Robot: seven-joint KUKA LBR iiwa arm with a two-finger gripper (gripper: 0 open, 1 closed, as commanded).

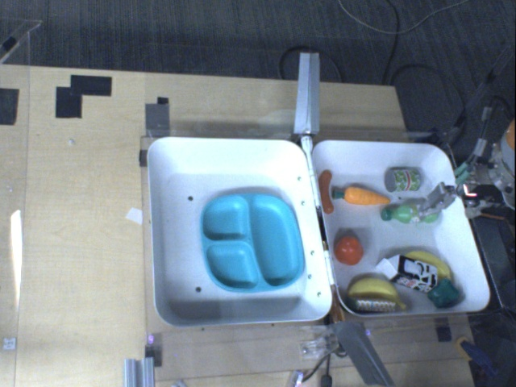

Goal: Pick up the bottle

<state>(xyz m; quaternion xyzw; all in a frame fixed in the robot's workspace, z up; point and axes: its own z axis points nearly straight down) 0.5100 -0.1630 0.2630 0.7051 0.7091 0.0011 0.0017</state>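
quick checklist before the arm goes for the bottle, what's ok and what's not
1. Target located: the small green plastic bottle lies on its side in the right white bin: ok.
2. Gripper position: the grey two-finger gripper is at the bottle's right end: ok.
3. Grasp confirmed: contact with the bottle is unclear: cannot tell.
4. Crowding: the orange toy carrot and the silver can lie close to the bottle: not ok.
5. Other items apart: the red round tomato and yellow banana sit away: ok.

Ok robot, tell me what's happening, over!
Gripper low at right bin's far side. Green bottle lying right beside it. Carrot and can close by.
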